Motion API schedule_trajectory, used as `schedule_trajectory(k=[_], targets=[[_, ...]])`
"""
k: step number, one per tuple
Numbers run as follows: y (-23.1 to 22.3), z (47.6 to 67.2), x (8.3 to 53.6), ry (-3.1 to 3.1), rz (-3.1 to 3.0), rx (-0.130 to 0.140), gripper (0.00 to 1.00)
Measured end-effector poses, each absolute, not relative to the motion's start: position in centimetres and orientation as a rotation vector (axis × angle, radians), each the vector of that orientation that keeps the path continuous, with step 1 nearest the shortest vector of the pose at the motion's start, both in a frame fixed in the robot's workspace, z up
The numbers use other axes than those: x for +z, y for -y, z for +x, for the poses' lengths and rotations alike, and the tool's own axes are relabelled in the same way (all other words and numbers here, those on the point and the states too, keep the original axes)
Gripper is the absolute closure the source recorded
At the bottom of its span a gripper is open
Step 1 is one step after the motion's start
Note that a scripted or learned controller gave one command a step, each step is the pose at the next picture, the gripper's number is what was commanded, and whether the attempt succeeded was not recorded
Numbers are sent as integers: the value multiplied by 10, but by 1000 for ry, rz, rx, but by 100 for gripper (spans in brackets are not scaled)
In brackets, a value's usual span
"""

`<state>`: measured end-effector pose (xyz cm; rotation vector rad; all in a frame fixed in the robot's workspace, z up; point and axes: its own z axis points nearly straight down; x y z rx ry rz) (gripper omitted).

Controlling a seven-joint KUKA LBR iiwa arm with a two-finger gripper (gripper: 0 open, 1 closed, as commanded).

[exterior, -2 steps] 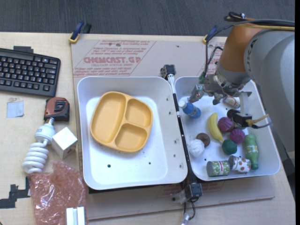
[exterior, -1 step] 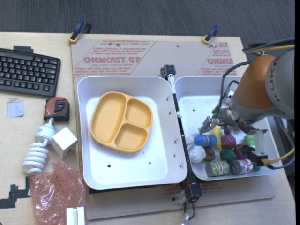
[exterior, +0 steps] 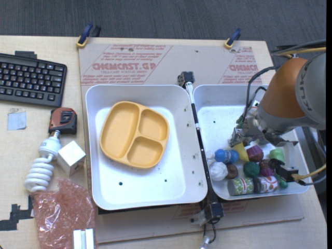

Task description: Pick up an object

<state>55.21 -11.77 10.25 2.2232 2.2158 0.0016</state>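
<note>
The right bin (exterior: 218, 105) holds a heap of small toys along its near side. Among them are a blue ball (exterior: 223, 155), a white ball (exterior: 218, 171), a yellow piece (exterior: 240, 152), a maroon piece (exterior: 255, 153), a dark green lump (exterior: 251, 168) and a labelled bottle (exterior: 248, 185) lying on its side. My gripper (exterior: 243, 135) hangs low over the far edge of this heap, just above the yellow piece. The orange-banded wrist (exterior: 282, 95) covers the bin's right part. I see nothing lifted out of the heap.
The left bin (exterior: 104, 185) carries a yellow divided plate (exterior: 135, 134). Left of the bins lie a keyboard (exterior: 31, 79), a tape measure (exterior: 63, 121), a spiral bulb (exterior: 41, 165), a white cube (exterior: 71, 157) and a reddish bag (exterior: 62, 211).
</note>
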Motion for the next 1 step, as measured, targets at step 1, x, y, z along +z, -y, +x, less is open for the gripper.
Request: schedule_trajectory(k=[1], targets=[[83, 491, 192, -2220, 2221, 1, 100]])
